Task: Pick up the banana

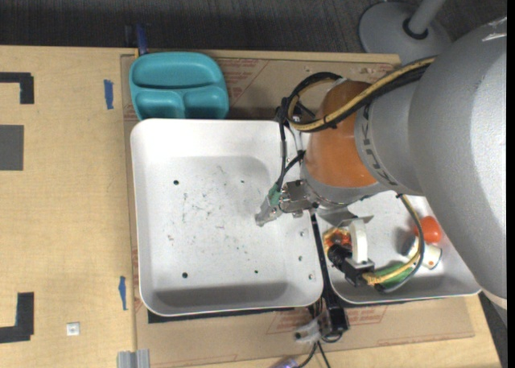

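Banana's place unclear as a grey robot arm (451, 117) leans over two white bins on a tan worktop (56, 197).
Camera view, from above: the arm covers most of the right bin (451, 284), so where the banana lies cannot be told. The claw (268, 212) hangs over the left bin's (142, 197) right side. Whether it is open, closed or holding anything cannot be told. A teal tray (179, 84) sits just behind the left bin.

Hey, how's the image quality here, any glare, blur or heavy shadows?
Camera view: light is soft and even; the left bin is bright yet its scuffs are readable; the grey arm, nearest the lens, looks soft; the teal tray is crisper.
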Controlling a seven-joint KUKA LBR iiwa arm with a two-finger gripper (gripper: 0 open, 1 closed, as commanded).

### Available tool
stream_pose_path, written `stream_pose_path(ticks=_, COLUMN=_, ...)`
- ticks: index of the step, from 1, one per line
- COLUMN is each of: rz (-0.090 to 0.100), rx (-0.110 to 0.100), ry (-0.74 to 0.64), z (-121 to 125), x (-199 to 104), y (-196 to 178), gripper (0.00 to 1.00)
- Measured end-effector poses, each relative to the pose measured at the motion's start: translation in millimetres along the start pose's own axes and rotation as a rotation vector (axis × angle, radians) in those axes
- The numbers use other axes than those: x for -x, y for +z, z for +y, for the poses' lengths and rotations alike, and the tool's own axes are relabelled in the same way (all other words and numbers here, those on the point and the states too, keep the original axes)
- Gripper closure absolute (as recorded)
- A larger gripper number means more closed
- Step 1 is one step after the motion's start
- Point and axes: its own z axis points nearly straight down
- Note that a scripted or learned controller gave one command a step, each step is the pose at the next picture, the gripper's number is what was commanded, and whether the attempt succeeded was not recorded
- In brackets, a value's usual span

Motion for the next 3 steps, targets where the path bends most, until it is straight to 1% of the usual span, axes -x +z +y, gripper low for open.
stream_pose_path(ticks=1, rz=0.01, rx=-0.026, ry=-0.137, z=102.5, x=73.9, y=-58.6, gripper=0.0)
stream_pose_path(ticks=2, rz=0.013, rx=-0.029, ry=-0.255, z=24.0, x=18.5, y=-60.5, gripper=0.0)
stream_pose_path(ticks=3, rz=0.013, rx=-0.028, ry=-0.25, z=4.7, x=-67.9, y=31.3, gripper=0.0)
